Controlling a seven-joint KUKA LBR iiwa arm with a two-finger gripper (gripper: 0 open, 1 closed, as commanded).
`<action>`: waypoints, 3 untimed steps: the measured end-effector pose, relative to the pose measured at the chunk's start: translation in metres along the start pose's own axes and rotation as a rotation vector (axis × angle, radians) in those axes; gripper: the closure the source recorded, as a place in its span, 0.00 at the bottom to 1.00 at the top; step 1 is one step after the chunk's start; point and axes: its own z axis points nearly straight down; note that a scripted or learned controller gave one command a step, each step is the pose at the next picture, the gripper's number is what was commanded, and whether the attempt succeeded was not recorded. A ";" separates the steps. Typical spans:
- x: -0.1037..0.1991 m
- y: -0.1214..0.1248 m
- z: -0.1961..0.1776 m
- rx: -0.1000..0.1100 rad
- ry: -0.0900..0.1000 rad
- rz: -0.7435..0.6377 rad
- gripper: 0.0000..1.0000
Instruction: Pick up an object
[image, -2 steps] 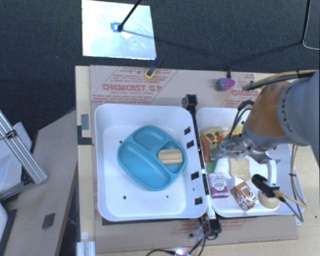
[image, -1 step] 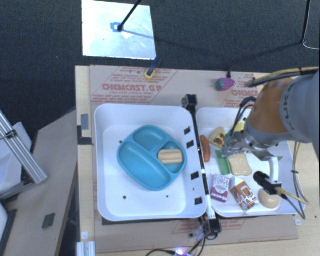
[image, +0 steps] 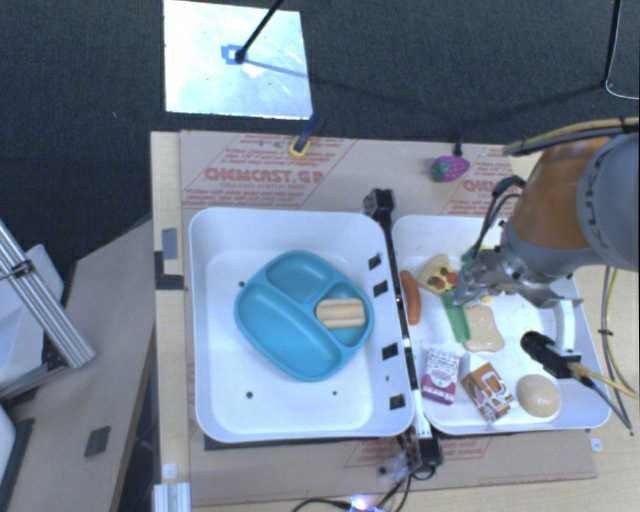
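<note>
We see the gripper (image: 465, 292) low in the right bin (image: 590, 400), just over the green piece (image: 458, 322) at 6 o'clock of it; its grip we cannot tell.

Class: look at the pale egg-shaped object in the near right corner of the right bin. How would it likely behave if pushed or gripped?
The pale, smooth egg-shaped object looks rounded all over, so a push would probably roll it. Its curved surface may slip from two fingers unless gripped across its middle. It looks like toy food, so probably light, though that is uncertain.
</note>
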 end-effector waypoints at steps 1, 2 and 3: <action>-0.008 0.003 -0.047 -0.002 -0.001 0.000 1.00; -0.007 0.004 -0.081 -0.001 0.000 -0.001 1.00; 0.010 0.007 -0.089 0.000 0.000 -0.002 1.00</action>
